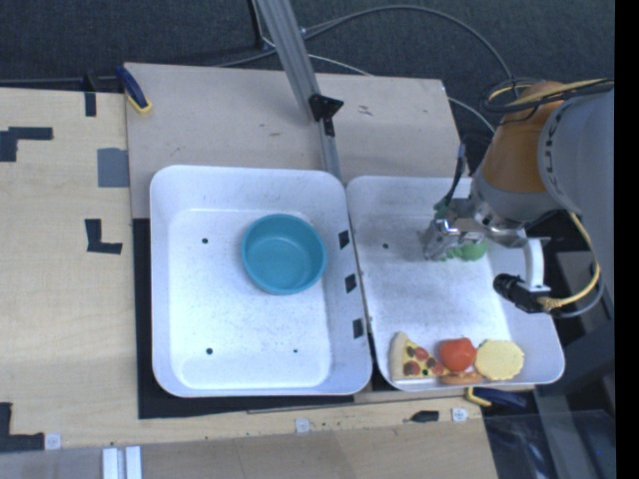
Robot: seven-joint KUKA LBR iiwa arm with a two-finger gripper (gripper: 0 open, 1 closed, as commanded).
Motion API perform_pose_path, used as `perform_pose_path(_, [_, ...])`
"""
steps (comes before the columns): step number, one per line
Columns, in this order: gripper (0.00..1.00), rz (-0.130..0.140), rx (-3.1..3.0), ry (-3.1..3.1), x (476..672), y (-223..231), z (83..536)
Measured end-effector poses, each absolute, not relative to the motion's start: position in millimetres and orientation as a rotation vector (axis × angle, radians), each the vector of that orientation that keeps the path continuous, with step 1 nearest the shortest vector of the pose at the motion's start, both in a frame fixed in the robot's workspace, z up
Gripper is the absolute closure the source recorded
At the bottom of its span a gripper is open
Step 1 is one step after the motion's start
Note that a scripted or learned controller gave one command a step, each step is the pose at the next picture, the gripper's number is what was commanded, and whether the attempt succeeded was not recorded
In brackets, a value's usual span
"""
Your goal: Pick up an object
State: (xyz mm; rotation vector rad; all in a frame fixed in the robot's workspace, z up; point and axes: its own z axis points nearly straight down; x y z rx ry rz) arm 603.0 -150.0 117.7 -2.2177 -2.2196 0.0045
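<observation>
My gripper (439, 242) hangs low over the upper right part of the right bin (399, 208), its metal fingers pointing down and to the left. A small green object (469, 250) lies right beside the fingers, partly hidden by the wrist. Along the bin's front edge lie a pizza slice (409, 357), a red tomato (457, 353) and a yellow round piece (499, 359). A blue bowl (284, 253) sits in the left bin (190, 297).
A slanted metal pole (300, 58) crosses the bench behind the bins down to their shared edge. Cables (559, 302) loop from the arm at the right bin's right side. A yellow and blue clip (135, 90) lies at the bench's far left corner.
</observation>
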Motion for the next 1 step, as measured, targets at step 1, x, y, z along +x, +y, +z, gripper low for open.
perform_pose_path(1, [1.0,0.001,-2.22,-2.222,604.1,-150.2,130.2])
